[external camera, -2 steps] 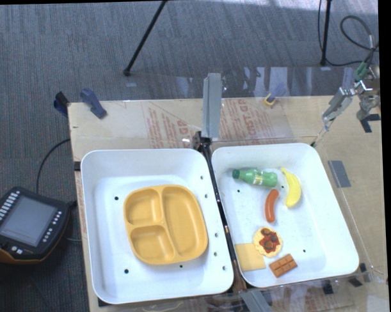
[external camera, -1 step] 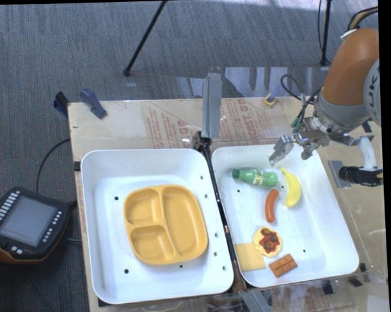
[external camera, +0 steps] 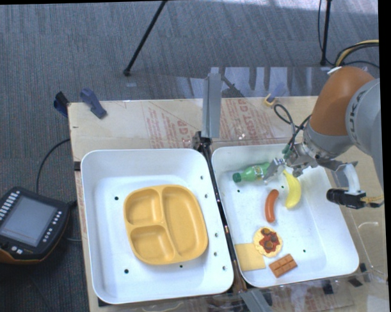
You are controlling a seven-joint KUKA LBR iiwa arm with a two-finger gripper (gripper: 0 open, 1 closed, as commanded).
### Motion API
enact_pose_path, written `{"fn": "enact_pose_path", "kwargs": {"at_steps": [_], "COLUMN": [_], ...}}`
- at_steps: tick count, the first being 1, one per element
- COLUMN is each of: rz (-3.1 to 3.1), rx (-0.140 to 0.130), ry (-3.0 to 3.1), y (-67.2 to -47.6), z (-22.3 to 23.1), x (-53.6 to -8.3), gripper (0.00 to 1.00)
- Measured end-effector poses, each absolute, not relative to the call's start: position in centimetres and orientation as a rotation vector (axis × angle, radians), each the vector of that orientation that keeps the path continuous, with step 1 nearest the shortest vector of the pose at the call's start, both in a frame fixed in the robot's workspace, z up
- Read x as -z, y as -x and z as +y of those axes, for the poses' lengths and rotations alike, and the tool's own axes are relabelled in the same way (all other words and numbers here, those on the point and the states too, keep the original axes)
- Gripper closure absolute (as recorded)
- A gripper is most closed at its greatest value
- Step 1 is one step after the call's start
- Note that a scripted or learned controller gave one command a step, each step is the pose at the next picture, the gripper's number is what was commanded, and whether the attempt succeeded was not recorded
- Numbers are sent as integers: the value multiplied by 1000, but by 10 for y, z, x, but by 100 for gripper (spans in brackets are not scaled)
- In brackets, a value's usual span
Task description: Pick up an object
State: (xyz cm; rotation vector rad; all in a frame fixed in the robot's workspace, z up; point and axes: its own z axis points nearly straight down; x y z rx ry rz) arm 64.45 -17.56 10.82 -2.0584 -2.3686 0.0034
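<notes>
The right bin [external camera: 326, 243] holds several toy foods. A green bottle [external camera: 250, 174] lies on its side at the bin's upper left. A yellow banana [external camera: 292, 189] lies just right of it, and a red sausage [external camera: 270, 206] sits below them. My gripper [external camera: 280, 165] hangs low over the gap between the bottle's right end and the banana's top, close to both. Nothing is visibly held in it. A small pizza [external camera: 268, 241], a yellow cheese slice [external camera: 250, 257] and a brown waffle piece [external camera: 282, 265] lie near the bin's front.
The left bin [external camera: 106, 174] bears a yellow divided plate [external camera: 164, 223]. A metal post [external camera: 212, 113] stands behind the seam between the bins. The arm's grey and orange body [external camera: 341, 115] overhangs the right bin's back right corner. A tablet pendant [external camera: 25, 222] lies off the bench at left.
</notes>
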Motion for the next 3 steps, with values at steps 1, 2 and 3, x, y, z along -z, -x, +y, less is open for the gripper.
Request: {"fn": "enact_pose_path", "kwargs": {"at_steps": [1, 2, 3], "rz": [-2405, -2331, -2321], "rx": [18, 0, -4], "ry": [2057, 2103, 2104], "y": [-610, -588, -587], "z": [-176, -152, -153], "x": [-98, -86, -91], "gripper": [0, 0, 100]}}
